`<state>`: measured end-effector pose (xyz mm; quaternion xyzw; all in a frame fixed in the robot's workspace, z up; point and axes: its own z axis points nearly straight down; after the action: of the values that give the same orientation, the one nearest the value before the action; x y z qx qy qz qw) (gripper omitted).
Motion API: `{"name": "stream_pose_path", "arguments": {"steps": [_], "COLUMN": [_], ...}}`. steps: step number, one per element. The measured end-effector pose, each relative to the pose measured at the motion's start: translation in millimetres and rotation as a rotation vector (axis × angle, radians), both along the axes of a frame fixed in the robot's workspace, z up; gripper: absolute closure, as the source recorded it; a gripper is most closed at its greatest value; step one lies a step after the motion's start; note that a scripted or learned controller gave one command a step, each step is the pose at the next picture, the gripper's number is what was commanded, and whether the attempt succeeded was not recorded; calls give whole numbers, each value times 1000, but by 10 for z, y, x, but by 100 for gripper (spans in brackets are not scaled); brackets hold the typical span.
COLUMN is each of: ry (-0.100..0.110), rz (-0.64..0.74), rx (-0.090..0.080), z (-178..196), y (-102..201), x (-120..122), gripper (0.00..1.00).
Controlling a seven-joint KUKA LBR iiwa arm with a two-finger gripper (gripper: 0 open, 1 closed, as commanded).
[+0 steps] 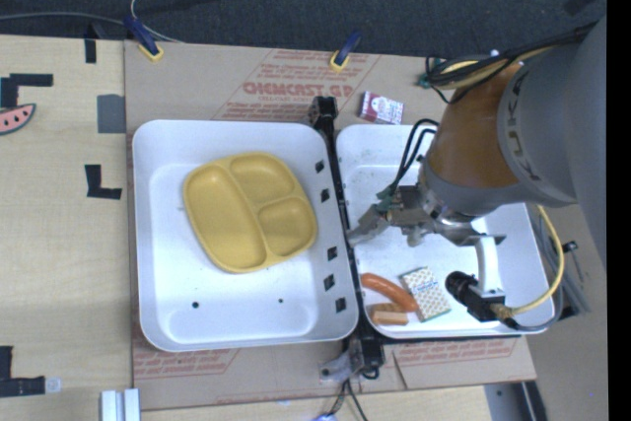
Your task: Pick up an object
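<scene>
Camera view, and the arm [503, 143] reaches in from the right of the frame, its grey and orange bulk hanging over the right bin [370, 158]. The gripper [375, 222] sits low over the bin's left-hand side, near the wall that divides the two bins, and nothing shows in its grasp; whether it is apart or together cannot be told from this angle. Below it, towards the lower edge of the bin, lie two orange sausages: the longer sausage [387, 289] slants across the floor, and the shorter sausage [391, 315] rests just beneath it, close to the bottom wall. Right beside them to the right is a small checkered packet [426, 293], lying flat and tilted. All three lie apart from the gripper. Over in the left bin [158, 212], a yellow tray [251, 210] with three compartments lies at a slant in the upper middle, on its own. Above the right bin, outside it on the cardboard [197, 89], sits a small red and white wrapper [380, 107].
</scene>
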<state>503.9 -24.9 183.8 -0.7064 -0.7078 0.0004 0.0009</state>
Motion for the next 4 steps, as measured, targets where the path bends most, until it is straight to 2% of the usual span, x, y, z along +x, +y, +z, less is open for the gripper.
{"name": "stream_pose_path", "arguments": {"steps": [1, 2, 4], "ry": [0, 2, 4], "rz": [-1, 0, 3], "rx": [0, 0, 2], "z": [0, 92, 277], "y": [194, 198, 210], "x": [-205, -202, -195], "gripper": [0, 100, 100]}}
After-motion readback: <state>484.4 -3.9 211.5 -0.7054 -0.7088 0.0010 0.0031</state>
